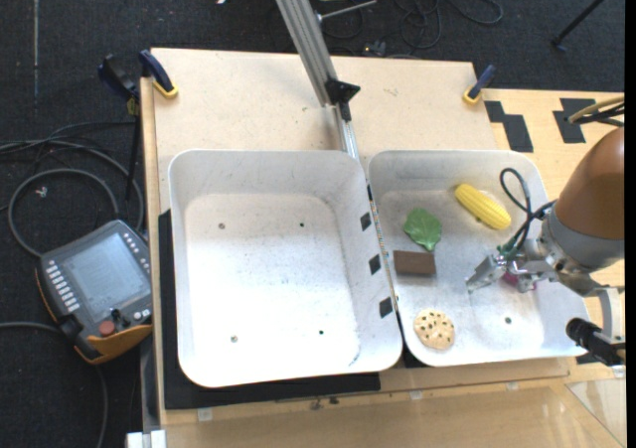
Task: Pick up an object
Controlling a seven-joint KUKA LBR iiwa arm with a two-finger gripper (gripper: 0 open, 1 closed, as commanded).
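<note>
In the right bin (397, 170) lie a yellow corn cob (483, 206) at the back right, a green leaf (423, 228) near the middle, a brown block (413, 263) just below the leaf, and a round cookie (434, 329) at the front. My gripper (489, 274) hangs low over the right part of this bin, its fingers pointing left and spread apart with nothing between them. It is right of the brown block and below the corn, touching neither.
The left bin (179, 237) sits beside the right one, with a metal pole (298, 24) rising from the bench behind them. Clamps (159, 74) grip the board's back corners. A teach pendant (94, 287) lies on the floor at left.
</note>
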